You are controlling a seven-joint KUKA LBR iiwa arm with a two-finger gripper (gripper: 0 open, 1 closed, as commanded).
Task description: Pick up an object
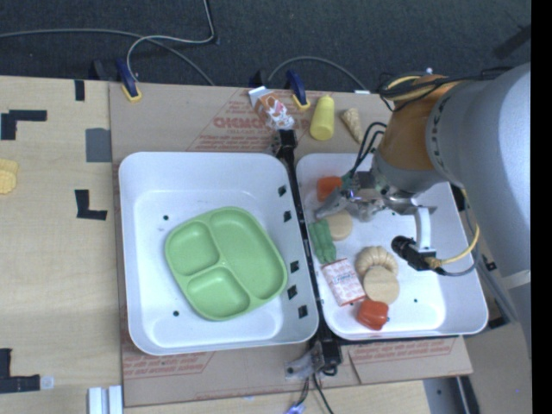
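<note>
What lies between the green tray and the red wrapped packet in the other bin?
In the camera view, between the green tray and the red packet lie bare white bin floor and the two bins' adjoining walls.

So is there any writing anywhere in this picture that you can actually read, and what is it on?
Red print on the cardboard sheet above the bins: upside down and blurred, not legible.
Red print on the cardboard below the right bin: too small and blurred to read.
Small red and white packet in the right bin: it has printing, too small to read.
Small packet on the cardboard near the blue clamp: unreadable.
Nothing can be quoted with confidence.
</note>
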